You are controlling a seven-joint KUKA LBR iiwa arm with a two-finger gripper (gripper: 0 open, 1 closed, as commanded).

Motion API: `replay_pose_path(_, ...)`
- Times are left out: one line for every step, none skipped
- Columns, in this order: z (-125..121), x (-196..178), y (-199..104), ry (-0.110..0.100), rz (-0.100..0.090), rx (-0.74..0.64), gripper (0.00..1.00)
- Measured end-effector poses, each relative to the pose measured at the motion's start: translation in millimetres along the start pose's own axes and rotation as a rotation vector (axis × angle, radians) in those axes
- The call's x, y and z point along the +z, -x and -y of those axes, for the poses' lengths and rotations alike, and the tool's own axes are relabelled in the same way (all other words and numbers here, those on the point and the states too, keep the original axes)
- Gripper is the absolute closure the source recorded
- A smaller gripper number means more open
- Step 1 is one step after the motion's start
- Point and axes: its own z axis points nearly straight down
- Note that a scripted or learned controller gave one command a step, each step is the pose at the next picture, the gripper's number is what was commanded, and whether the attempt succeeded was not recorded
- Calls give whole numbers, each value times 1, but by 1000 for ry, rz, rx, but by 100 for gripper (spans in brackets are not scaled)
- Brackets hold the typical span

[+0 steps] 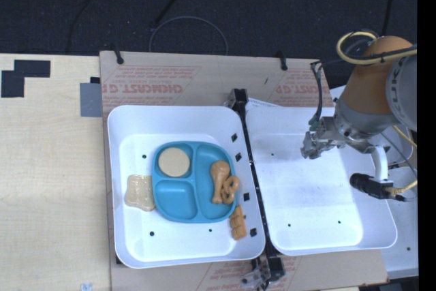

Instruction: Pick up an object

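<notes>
The arm [371, 95] reaches in from the right, and its gripper [312, 146] hangs over the right bin [320, 228], near that bin's far left part; whether it is wide or narrow cannot be told, and nothing shows between its tips. In the left bin [129, 242] lies a blue tray [178, 197] with a round cracker [173, 161] in one compartment and a pretzel-like piece [223, 182] in another. A pale biscuit [139, 192] touches the tray's left edge, and a small brown piece [237, 223] lies just beside its lower right corner.
</notes>
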Motion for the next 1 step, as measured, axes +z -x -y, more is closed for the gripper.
replay_pose_path(8, -57, 0, 2, 0, 0, 100)
